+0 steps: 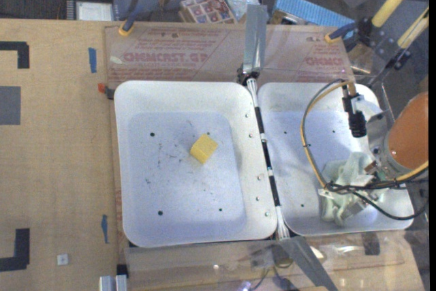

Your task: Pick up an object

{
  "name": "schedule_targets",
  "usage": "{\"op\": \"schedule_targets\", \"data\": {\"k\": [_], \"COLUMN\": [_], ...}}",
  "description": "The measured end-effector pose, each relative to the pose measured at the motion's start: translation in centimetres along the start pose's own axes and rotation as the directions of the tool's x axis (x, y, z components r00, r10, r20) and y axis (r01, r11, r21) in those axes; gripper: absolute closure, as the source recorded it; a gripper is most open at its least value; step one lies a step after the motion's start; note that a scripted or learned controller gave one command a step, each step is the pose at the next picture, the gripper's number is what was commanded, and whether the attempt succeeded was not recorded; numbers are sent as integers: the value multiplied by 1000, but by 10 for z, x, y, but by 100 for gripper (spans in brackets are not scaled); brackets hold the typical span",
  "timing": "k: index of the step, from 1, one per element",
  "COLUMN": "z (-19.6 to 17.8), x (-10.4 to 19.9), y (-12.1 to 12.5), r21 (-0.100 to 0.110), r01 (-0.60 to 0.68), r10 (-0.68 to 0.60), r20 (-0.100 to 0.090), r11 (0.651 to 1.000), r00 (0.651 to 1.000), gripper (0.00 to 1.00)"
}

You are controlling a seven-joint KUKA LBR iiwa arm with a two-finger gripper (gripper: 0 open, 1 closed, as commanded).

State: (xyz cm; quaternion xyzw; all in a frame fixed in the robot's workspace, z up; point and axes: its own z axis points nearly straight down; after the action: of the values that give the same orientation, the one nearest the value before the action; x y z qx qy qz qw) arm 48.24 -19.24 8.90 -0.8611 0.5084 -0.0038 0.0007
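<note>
Item: one small yellow block point(204, 148), roughly cube-shaped, matte, resting tilted with one corner toward the near edge. Location: left bin point(136, 102), close to its centre, slightly toward the right wall, apart from every wall.

Containers: two shallow white bins side by side on the tabletop point(48, 146), meeting along a central seam. The left bin holds the block and scattered dark specks. The right bin point(293, 105) holds the end effector point(344, 204), low in its near right corner, with a cable looping above it.

End effector state: cannot be told; pale parts and cable obscure it.
</note>
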Motion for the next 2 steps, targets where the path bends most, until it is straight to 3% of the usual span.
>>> {"op": "schedule_targets", "data": {"k": [2], "z": [0], "x": [0], "y": [0], "r21": [0], "r01": [1], "r10": [-1], "r20": [0], "r11": [1000], "r00": [1000], "gripper": [0]}}
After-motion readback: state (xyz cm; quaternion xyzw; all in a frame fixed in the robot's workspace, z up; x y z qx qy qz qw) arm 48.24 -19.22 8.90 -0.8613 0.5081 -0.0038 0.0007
